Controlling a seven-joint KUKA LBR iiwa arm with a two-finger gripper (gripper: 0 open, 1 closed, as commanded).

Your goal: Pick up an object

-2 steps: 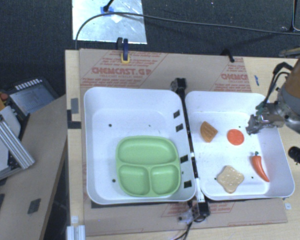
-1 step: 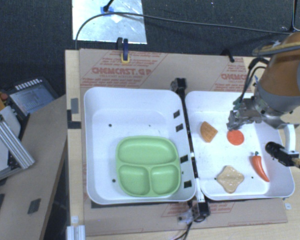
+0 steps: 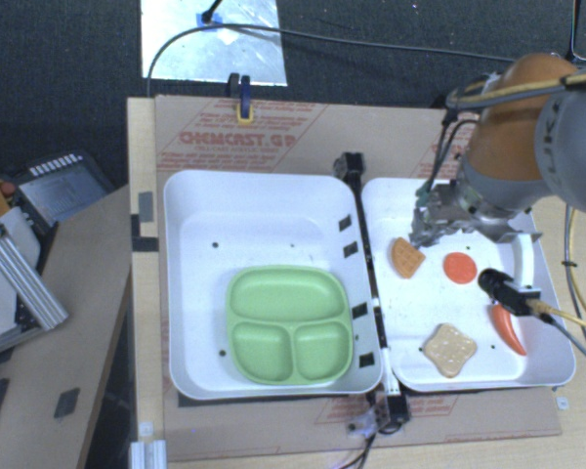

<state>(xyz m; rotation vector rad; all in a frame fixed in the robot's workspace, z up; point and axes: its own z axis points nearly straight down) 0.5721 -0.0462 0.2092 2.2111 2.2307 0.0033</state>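
My gripper [image 3: 422,231] hangs low in the right bin [image 3: 552,364], and I take the divided green tray [image 3: 288,322] in the left bin [image 3: 181,262] as my landmark. From that tray, my fingertips sit up and to the right, past the ridge where the two bins meet.

Whether my fingers are spread or closed I cannot tell from up here (they are a dark tangle against the white floor), and nothing can be seen caught between them.

The nearest candidate is the small tan cracker-like piece [image 3: 405,258], right of the tray's top edge and just below my tips, close enough that I cannot say if we touch. Farther right of the tray lie a red round slice [image 3: 459,268], a toast-shaped piece [image 3: 449,349] level with the tray's lower compartments, and a red pepper-like piece [image 3: 509,329] beyond it.

I judge the tan piece to be light, stiff toy food, thin and lying flat, so it offers little height to catch. I would close across its narrow width at the edges, low against the bin floor. Its smooth surface may let it squirt sideways.
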